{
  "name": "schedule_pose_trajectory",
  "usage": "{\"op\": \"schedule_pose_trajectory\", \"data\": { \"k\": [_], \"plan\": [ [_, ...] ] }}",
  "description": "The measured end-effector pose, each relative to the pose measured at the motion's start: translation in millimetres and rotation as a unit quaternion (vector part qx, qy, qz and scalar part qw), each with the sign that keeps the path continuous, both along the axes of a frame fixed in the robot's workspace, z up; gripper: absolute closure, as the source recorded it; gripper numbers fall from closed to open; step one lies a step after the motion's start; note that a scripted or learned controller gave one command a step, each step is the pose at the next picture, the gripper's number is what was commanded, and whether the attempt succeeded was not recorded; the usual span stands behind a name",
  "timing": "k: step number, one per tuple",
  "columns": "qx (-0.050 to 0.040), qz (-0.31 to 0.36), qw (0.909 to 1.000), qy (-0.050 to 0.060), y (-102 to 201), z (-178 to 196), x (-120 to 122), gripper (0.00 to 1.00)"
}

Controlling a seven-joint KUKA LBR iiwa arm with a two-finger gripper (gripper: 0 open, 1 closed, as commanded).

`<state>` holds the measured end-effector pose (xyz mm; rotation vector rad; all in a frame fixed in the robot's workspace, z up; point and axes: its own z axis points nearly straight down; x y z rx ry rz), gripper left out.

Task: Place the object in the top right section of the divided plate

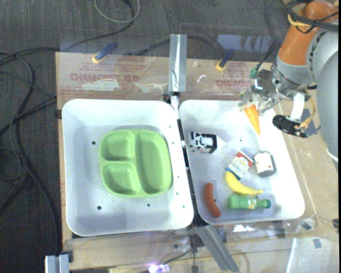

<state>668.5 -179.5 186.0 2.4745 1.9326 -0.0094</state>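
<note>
Dark carpet with black cables (11, 73) surrounds my cardboard-topped table (119, 75); my pincer (256, 102) is clamped on an orange plastic carrot (253, 118).

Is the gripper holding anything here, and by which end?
Yes: the gripper grips the orange carrot by its wide top end, its tip hanging down over the right bin.

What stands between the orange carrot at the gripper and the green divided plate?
Only the raised rims where the two white bins meet lie between the orange carrot and the green divided plate.
</note>
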Motion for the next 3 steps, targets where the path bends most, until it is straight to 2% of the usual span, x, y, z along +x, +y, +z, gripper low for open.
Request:
{"op": "schedule_pose_trajectory", "data": {
  "k": [1, 2, 3],
  "plan": [
    [0.0016, 0.126, 0.9921, -0.001, 83.0, 69.1, 0.4, 1.0],
    [0.0028, 0.09, 0.9959, 0.0, 147.8, 33.7, -0.1, 1.0],
    [0.0028, 0.126, 0.9921, 0.001, 222.7, -4.0, -0.8, 1.0]
  ]
}}
